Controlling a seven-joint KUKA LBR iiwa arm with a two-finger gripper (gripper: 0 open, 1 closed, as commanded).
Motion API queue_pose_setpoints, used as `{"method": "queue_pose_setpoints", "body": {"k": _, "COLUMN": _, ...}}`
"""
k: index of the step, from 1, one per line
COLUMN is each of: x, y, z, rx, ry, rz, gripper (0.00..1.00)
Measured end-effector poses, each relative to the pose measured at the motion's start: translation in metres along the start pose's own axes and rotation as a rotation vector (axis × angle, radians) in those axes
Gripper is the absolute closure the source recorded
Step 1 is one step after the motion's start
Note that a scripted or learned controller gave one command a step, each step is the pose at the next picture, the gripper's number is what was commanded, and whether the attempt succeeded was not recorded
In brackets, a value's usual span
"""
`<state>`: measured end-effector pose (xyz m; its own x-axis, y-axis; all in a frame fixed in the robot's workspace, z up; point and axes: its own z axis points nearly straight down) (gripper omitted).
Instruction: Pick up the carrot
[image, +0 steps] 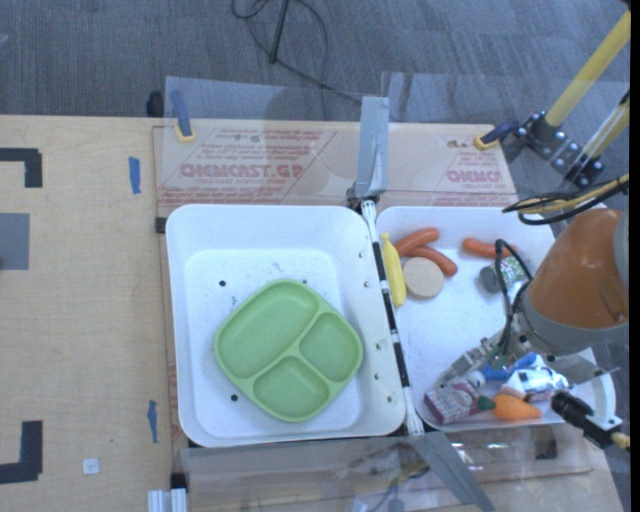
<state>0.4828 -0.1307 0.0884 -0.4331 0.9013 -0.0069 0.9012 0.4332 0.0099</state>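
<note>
Item: carrot (514, 406), orange, tapered, recorded lying in the near right corner of the right bin (440, 330), wedged among clutter: a small pink-and-white packet (452, 399) just to its left, a blue-and-white object (527, 379) touching or nearly touching it on the far side. Item: gripper (492, 355), seen low over that same corner, just to the far left of the carrot, its metal parts partly masked by the orange band of the arm (575, 275); whether the pincer was spread or pressed together could not be told, and nothing was seen between its tips. Step in hand, as judged: the approach and closing on the carrot, not yet accomplished. For the step to be done well, the tips would have to be brought over the carrot's thicker middle, aligned across its short axis, and lowered so that the blue-and-white object and the packet were left outside the grasp (the crowding made a mistaken pick of a neighbour a real risk). A tapered, smooth body was judged liable to slip toward its thin end if pinched there. Other holdings noted: sausages (417, 239) and a round slice (423, 279) at the far side of the right bin, a yellow piece (393, 270) by the divider, and a green sectioned plate (288, 350) in the left bin (190, 300), all well apart from the work.
</note>
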Motion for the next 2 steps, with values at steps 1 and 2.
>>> {"method": "queue_pose_setpoints", "body": {"k": 1, "x": -0.033, "y": -0.019, "z": -0.017, "rx": 0.005, "ry": 0.004, "rz": -0.429, "gripper": 0.0}}
{"method": "queue_pose_setpoints", "body": {"k": 2, "x": 0.002, "y": 0.0, "z": -0.085, "rx": 0.003, "ry": 0.005, "rz": -0.664, "gripper": 0.0}}
